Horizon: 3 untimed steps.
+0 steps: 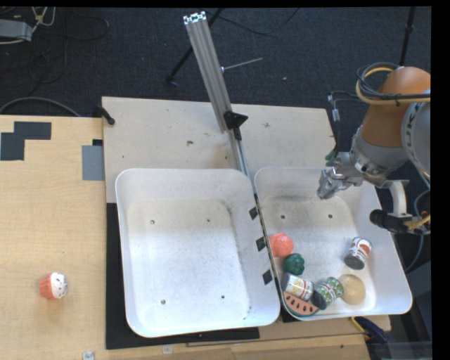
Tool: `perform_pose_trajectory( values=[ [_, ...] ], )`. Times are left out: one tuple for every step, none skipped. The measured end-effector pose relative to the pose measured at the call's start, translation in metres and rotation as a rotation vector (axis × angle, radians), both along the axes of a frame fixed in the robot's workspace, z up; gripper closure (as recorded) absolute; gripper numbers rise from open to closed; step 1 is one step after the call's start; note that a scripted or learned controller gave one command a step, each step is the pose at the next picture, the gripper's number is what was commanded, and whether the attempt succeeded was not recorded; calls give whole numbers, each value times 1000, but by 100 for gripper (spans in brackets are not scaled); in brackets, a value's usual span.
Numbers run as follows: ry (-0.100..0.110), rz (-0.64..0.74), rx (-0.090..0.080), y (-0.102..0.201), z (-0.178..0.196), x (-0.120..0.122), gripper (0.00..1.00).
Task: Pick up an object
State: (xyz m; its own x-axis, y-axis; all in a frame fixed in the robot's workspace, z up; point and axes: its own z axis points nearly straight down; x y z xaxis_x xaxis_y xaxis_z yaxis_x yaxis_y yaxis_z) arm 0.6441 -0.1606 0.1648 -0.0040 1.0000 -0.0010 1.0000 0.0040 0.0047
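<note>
Nearest me, watermelon slice [300,306] lay at right bin [383,299] front edge | gripper [329,184] hung near that bin's back edge; I couldn't tell its state | my target, small can [358,252], sat toward the right rim, frontward of gripper, long axis tilted, red-white end rearward.

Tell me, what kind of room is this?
Probably a robot lab. A robot arm reaches over two white bins, toy food like a watermelon slice lies in one, and cables run across the floor.
</note>
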Motion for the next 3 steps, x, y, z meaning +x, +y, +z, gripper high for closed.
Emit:
perform_pose_trajectory(
  values=[
    [2,-2,0,-4,44,-3,100],
    [1,-2,0,-5,87,0,100],
    [9,-1,3,42,83,-28,100]
  ],
)
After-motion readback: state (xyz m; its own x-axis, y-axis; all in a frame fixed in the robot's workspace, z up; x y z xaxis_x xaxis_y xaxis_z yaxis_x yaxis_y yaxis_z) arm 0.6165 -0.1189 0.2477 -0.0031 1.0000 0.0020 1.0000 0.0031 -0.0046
